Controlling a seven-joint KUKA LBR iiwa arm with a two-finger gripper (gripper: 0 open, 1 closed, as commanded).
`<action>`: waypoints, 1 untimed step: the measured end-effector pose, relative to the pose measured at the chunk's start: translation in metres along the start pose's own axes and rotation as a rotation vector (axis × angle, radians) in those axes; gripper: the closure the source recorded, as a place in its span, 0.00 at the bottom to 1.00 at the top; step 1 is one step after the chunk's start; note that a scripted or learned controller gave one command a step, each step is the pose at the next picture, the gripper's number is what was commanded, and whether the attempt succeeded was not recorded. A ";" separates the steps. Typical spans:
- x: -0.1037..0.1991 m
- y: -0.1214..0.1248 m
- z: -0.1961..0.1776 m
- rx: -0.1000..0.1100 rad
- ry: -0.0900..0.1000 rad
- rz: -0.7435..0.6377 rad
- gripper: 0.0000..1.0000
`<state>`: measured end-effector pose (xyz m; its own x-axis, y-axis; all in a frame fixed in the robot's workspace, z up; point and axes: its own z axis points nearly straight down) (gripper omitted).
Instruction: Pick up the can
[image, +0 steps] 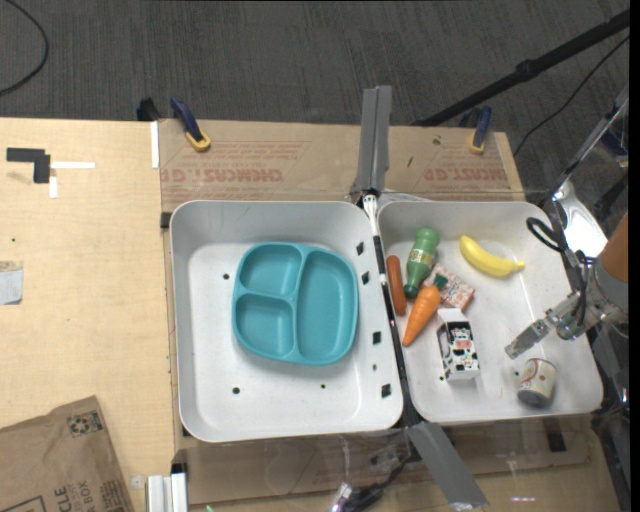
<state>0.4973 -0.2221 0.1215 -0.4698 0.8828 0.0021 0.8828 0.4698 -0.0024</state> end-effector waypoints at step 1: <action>0.010 -0.017 0.032 -0.001 0.000 -0.195 0.00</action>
